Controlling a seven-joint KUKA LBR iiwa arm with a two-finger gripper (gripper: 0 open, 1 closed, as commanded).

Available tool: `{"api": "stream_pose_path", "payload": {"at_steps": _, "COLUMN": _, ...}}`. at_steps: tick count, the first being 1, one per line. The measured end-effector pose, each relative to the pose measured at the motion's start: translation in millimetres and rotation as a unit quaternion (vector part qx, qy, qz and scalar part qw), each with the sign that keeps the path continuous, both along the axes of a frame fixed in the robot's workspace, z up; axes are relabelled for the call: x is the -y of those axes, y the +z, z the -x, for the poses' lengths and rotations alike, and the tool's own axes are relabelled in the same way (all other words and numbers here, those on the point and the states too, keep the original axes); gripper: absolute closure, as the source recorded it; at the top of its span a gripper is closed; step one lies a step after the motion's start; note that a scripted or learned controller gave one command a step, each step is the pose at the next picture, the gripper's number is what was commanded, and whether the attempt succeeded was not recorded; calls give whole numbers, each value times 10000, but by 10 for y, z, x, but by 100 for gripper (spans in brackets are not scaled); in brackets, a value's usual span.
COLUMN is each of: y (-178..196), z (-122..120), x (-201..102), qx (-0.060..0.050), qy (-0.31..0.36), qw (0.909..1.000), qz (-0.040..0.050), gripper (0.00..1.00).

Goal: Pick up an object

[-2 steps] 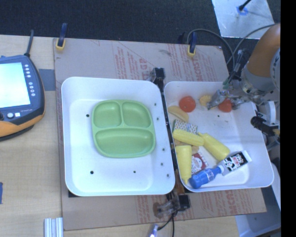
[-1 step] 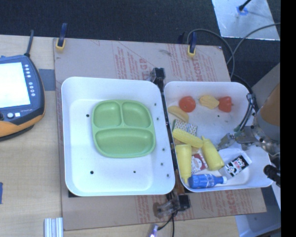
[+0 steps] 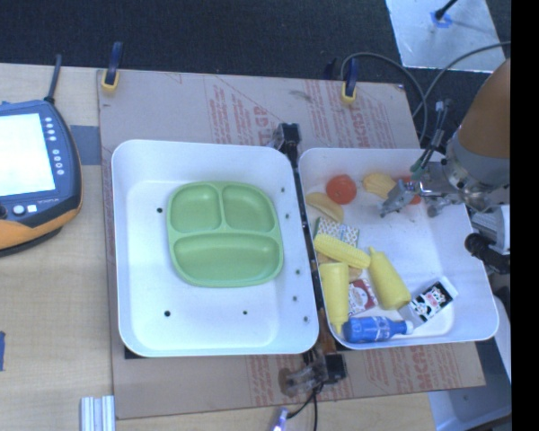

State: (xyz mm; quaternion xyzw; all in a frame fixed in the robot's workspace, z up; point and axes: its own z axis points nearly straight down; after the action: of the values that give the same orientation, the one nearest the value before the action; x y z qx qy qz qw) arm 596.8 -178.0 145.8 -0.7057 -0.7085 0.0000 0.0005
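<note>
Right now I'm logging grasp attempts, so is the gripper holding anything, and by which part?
Cannot be told. The gripper sits low in the right bin beside a yellow item and something red, too small to judge.

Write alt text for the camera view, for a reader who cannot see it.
A robot arm's claw hangs over the right white bin, near an orange ball among yellow toys and a blue bottle. The left white bin holds a green divided plate.
</note>
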Motion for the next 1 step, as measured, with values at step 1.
{"api": "stream_pose_path", "payload": {"at_steps": 1, "y": -545, "z": -591, "x": 333, "qx": -13, "qy": -2, "qw": 10000, "qz": -3, "gripper": 0}}
